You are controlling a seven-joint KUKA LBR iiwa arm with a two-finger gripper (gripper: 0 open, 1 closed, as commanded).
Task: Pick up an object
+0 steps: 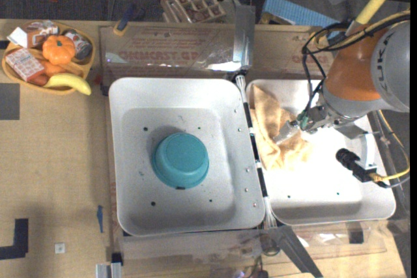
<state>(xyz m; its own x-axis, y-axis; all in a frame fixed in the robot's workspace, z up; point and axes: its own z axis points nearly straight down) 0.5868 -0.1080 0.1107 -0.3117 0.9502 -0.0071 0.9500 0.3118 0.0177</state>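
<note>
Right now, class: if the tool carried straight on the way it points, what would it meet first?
The tool points down-left onto the tan cloth in the right bin; it would probably meet the cloth first, though depth is unclear.

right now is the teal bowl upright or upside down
Upside down: the teal bowl in the left bin shows a flat round base on top, no hollow.

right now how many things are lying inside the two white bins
2. A round teal plastic bowl, upside down, sits mid-floor in the left shallow white bin. A crumpled tan cloth lies against the right bin's left wall. The arm may hide more.
</note>
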